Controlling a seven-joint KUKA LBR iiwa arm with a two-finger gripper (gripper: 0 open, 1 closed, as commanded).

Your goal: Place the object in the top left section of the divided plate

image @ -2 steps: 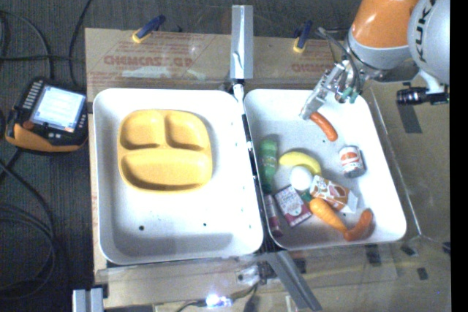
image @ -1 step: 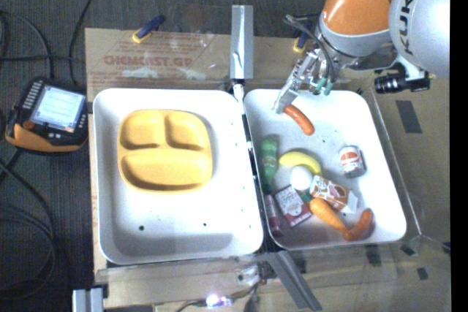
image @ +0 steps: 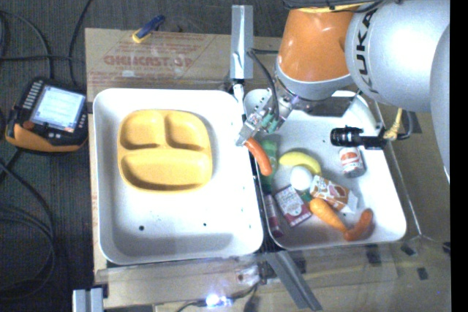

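step: carry | jaws: gripper (image: 252, 129) pinching orange sausage-shaped toy (image: 259, 156) at right bin's (image: 387, 230) left wall | advice: lift clear, cross to yellow divided plastic plate (image: 167, 150) in left bin (image: 183, 241), release over its top-left section.

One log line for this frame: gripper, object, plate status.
gripper: over the bins' divide, above hot dog, grasp unclear | divided plate: left bin, nothing in its sections | placement: not done

Carrot (image: 327, 214), egg (image: 300, 177), banana (image: 298, 159) in rt bin; pendant (image: 48, 115) left.
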